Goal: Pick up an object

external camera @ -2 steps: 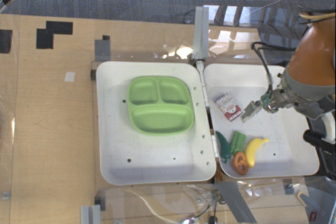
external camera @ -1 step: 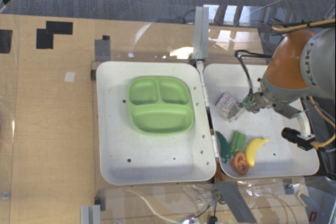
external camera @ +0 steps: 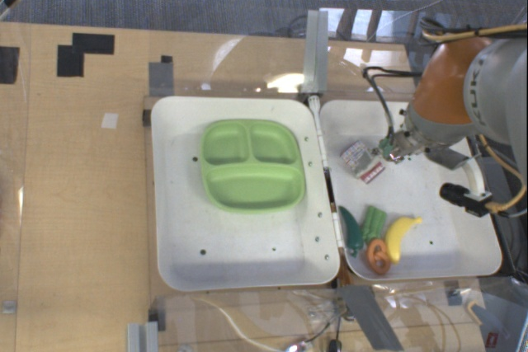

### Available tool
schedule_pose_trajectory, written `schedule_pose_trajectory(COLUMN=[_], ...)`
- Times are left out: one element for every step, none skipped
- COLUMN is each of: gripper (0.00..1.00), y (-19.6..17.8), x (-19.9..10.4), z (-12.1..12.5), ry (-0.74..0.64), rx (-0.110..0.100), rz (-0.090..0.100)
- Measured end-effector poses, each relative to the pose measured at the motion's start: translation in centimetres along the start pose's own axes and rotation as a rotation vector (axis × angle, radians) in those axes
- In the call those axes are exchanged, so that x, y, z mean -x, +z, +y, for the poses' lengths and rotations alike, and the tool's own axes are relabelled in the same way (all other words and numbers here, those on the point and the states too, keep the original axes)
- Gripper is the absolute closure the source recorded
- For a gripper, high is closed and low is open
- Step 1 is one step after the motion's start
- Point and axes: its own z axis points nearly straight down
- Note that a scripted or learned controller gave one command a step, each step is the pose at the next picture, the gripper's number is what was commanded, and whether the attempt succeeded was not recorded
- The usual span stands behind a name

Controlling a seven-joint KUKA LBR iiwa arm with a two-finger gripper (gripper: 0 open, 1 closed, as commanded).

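tabletop [external camera: 74, 202]: two white bins | left bin [external camera: 177, 260]: green divided plate [external camera: 250, 164] at centre | right bin [external camera: 462, 255]: arm [external camera: 474, 86] above; tool [external camera: 394, 149] low beside small packet [external camera: 361, 160], finger spread cannot be told | front corner: banana [external camera: 401, 235], green vegetables [external camera: 363, 227], orange-red piece [external camera: 379, 255]

Both white bins [external camera: 173, 260] look like smooth matt plastic. The green divided tray [external camera: 252, 165] is smooth plastic with a slight sheen. The bench [external camera: 74, 202] shows a pale wood-grain finish. The banana [external camera: 402, 235] looks like glossy moulded plastic. The arm's orange band [external camera: 441, 82] is glossy.
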Motion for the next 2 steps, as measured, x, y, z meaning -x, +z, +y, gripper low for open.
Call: schedule_pose_trajectory(gripper=[1.00,1.00], y=[-1.2,-14.7], x=[-0.1,-6.7], z=[0.3,3.3], ry=[-0.003,0.100], rx=[0.007,-0.007], rz=[-0.002,0.003])
